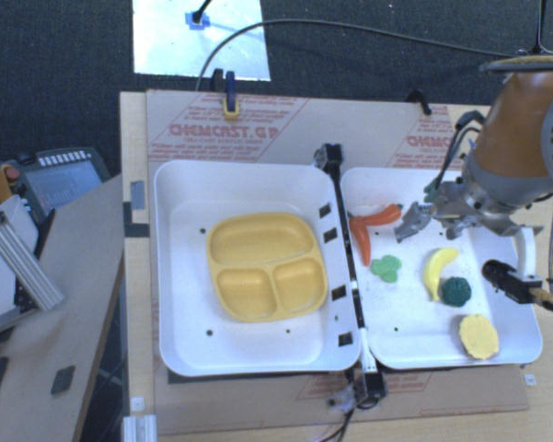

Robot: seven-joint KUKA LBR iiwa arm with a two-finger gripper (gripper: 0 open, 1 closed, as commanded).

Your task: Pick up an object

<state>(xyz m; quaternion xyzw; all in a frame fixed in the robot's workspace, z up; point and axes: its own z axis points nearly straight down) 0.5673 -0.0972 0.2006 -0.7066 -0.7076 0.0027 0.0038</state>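
The right white bin [414, 343] holds several toy foods. An orange curved piece [379, 215] and a red-orange stick [361, 239] lie at its left side. Below them sits a small light green piece [385, 267]. A yellow banana [439, 270] lies mid-bin, touching a dark green broccoli-like lump [456, 291]. A yellow oval piece [478, 336] rests near the front right corner. My gripper [414, 221] hangs over the bin's upper middle, just right of the orange piece and above the banana. Nothing shows in its grasp.
The left white bin [179, 247] holds a yellow three-compartment tray [262, 265]. A black divider with clips [342, 247] runs between the bins. The grey and orange arm [524, 145] covers the right bin's back right corner. A black fitting [506, 279] juts over the right rim.
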